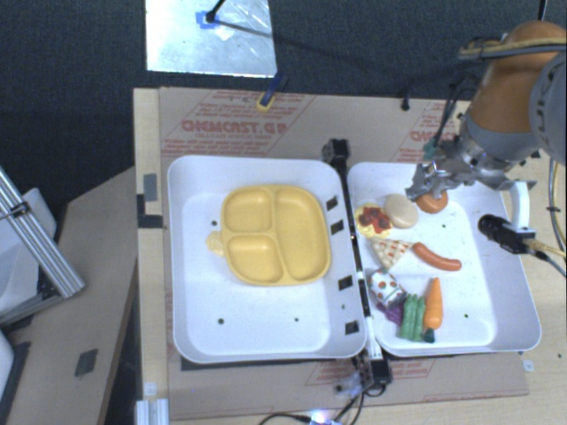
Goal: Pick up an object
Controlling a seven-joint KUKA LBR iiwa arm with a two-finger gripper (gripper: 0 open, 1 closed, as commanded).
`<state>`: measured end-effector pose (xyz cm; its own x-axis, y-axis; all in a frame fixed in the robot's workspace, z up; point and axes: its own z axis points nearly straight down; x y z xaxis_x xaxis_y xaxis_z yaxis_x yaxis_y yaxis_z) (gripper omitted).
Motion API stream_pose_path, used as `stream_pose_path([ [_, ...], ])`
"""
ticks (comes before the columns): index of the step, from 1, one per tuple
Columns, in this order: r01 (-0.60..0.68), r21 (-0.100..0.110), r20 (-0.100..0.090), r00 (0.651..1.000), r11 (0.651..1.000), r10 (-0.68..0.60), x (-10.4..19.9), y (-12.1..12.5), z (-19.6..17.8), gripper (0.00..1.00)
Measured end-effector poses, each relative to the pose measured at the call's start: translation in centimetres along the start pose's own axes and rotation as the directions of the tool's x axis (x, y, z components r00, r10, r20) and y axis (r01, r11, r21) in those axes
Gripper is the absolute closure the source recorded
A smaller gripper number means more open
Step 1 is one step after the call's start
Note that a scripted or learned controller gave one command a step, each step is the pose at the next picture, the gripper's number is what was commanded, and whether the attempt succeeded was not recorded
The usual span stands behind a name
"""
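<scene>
Hovering over the right bin (509, 264), the pincer (427, 187) sits right at a round orange piece (433, 204); whether it's apart or together I cannot tell. Nearer than it: a carrot (432, 302), a sausage (436, 258). Just left, a cream bun (400, 212). Beyond the pincer, the cardboard (235, 122) carries red lettering, too blurred to read.

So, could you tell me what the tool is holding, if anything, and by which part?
It cannot be told: the tool sits directly over an orange round item in the right bin, but no grip is visible.
</scene>
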<state>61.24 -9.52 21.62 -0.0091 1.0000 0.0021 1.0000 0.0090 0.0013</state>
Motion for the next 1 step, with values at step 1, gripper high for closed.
stream_pose_path([
  [1,0.001,-0.002,0.000,1.000,1.000,-0.001,5.07,0.59,-1.49,1.00],
])
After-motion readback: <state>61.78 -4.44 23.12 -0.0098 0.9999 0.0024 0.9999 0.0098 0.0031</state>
